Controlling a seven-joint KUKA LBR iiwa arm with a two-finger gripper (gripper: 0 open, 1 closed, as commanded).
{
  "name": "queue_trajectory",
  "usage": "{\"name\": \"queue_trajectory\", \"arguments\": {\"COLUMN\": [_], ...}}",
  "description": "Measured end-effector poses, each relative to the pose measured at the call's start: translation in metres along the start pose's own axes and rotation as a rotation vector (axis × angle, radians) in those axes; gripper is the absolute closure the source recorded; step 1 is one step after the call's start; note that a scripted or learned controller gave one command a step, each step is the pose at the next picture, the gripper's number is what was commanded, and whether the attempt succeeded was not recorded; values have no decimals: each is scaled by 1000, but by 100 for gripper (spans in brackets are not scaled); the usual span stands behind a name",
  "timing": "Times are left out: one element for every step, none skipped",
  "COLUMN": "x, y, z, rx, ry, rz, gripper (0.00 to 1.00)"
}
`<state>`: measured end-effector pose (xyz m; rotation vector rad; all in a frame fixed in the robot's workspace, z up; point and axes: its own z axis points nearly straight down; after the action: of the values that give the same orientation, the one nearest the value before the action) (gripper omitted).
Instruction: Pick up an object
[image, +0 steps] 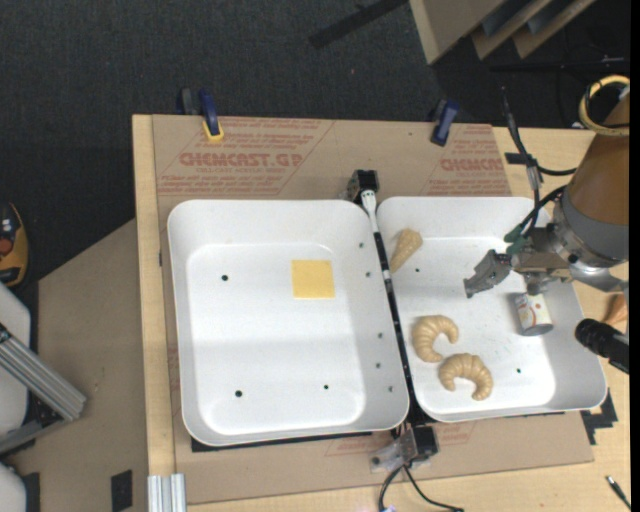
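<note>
Presently, right bin (440, 215) — three croissants: one (405, 247) near its upper left corner, two (434, 336) (468, 374) side by side toward the front, plus a small silver-grey cylinder (534, 313) near the right wall. Gripper (497, 272) hangs over that bin's middle, its dark fingers spread and nothing between them, apart from every item. Left bin (200, 225) — one flat yellow square (313, 280), a cheese-like slice, lying near its centre.
</note>
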<state>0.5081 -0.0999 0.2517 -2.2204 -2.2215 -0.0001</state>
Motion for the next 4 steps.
{"name": "queue_trajectory", "arguments": {"x": [16,16,117,219], "y": [36,36,64,31], "z": [-294,-295,-198,-122], "rx": [-23,-8,9,11], "ry": [-4,-3,2,1], "rz": [-3,-1,-11,-11], "gripper": [0,100,100,100]}}
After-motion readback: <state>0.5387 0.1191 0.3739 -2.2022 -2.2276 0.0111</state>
